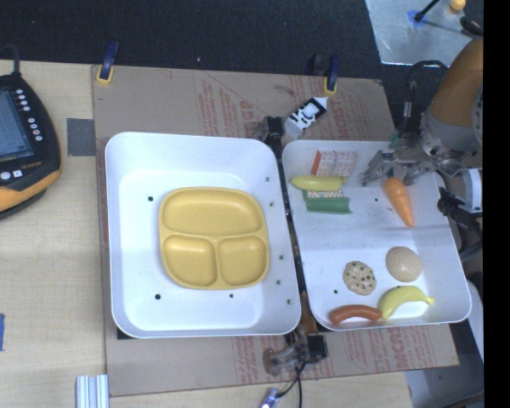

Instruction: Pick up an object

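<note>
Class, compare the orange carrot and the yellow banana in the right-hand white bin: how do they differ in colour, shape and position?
The orange carrot is straight and tapers to a point; the yellow banana is curved. The carrot lies near the bin's far right corner, close to the gripper, while the banana lies at the near edge beside a reddish sausage. Both are elongated toy foods lying flat in the right white bin.

Count: 2 white bins, left bin [119, 228] and right bin [425, 253]. Left bin: 1 yellow divided plate [213, 236]. Right bin: 8 items, one of each. Far edge: 1 small box [334, 162], 1 yellow pod [317, 183], 1 green block [327, 201], 1 carrot [399, 201]. Near edge: 1 cookie [359, 277], 1 egg [403, 263], 1 banana [405, 300], 1 sausage [354, 314]. Bench, left edge: 1 control pendant [13, 147]. Cardboard's far edge: 2 clamps, [107, 62] and [331, 73].
</note>
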Controlling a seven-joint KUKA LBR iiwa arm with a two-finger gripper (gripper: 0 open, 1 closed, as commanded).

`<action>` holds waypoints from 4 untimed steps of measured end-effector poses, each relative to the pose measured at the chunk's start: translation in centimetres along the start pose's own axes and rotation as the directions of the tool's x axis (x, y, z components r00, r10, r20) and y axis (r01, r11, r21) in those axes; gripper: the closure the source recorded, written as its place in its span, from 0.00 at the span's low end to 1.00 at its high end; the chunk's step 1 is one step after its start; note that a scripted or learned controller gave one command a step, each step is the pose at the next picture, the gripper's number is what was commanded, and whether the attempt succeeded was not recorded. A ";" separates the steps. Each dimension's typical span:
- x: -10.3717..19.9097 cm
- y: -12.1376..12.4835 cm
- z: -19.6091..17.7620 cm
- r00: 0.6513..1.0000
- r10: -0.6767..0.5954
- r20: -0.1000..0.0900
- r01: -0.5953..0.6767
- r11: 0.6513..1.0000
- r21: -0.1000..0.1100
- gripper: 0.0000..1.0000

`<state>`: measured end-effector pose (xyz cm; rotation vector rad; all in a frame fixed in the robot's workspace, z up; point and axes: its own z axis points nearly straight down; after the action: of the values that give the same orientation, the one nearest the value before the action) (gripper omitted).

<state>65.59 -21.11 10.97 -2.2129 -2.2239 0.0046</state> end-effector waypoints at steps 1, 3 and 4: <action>0.0 -2.2 -0.9 1.000 0.002 0.000 -0.002 1.000 -0.002 0.00; 0.0 -2.1 -1.9 1.000 -0.002 0.000 0.002 1.000 0.000 0.00; -0.1 -2.1 -3.0 1.000 -0.004 0.001 0.004 1.000 0.000 1.00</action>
<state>63.49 -21.17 14.00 -2.2085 -2.2293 0.0054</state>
